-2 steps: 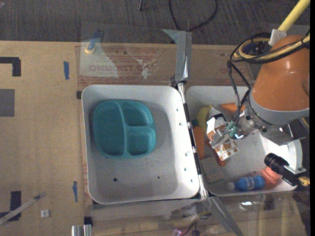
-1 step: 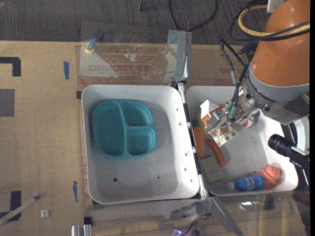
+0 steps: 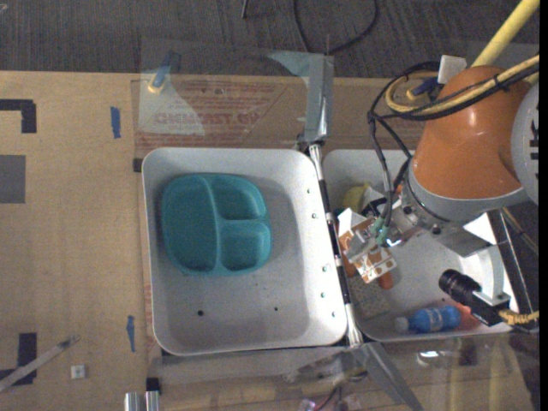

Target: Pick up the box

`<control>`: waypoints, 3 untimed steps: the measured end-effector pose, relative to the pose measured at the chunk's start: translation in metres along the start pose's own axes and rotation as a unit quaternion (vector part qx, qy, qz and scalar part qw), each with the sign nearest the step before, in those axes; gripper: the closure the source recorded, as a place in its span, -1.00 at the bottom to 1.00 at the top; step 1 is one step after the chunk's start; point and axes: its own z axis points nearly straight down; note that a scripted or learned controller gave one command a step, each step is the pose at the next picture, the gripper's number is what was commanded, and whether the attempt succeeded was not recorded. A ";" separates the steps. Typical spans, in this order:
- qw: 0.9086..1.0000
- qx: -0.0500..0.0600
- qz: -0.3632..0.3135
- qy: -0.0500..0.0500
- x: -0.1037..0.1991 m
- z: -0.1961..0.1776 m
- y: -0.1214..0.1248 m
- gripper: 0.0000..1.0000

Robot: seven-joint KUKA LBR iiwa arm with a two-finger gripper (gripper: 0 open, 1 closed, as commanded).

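The claw (image 3: pixel 383 236) hangs close over a printed white-and-orange cardboard box (image 3: pixel 364 259); its grip cannot be told. A glossy blue bottle (image 3: pixel 432 319) lies nearby.

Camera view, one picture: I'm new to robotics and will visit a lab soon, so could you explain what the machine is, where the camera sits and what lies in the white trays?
One camera is fixed above a bench, looking down at a slant. The big orange and grey shape on the right is a robot arm reaching in. Its gripper hangs over the right bin. Just beneath it lies a small orange and white box, the thing it is meant to pick up. Whether it grips the box, I cannot tell. That bin also has a blue bottle and a yellowish thing. The left bin holds a teal divided plate.
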 end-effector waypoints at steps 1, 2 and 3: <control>1.000 -0.001 0.004 -0.001 -0.004 -0.010 -0.001 1.00; 0.999 -0.001 0.040 -0.001 -0.080 -0.039 0.043 1.00; 0.999 0.001 0.038 0.000 0.001 0.038 0.001 1.00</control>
